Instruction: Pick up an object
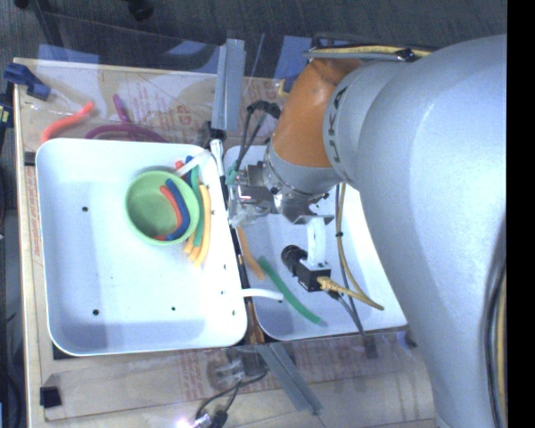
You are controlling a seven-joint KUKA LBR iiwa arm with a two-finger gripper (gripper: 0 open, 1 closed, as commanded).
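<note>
My gripper [239,200] hangs over the left edge of the right bin [272,328], close to the wall between the two bins. Below it in the right bin lie a thin orange stick [250,259], a green stick [292,294] and a white strip [262,294]. In the left bin [98,275] a green bowl [160,207] holds red and blue curved pieces. Yellow and orange sticks [201,230] lean along the bowl's right side. The arm hides most of the right bin.
Behind the left bin, an orange piece [67,120] and a purple cord [125,132] lie on the bench. A grey upright post [229,87] stands at the back between the bins. The left bin's floor is bare white around the bowl.
</note>
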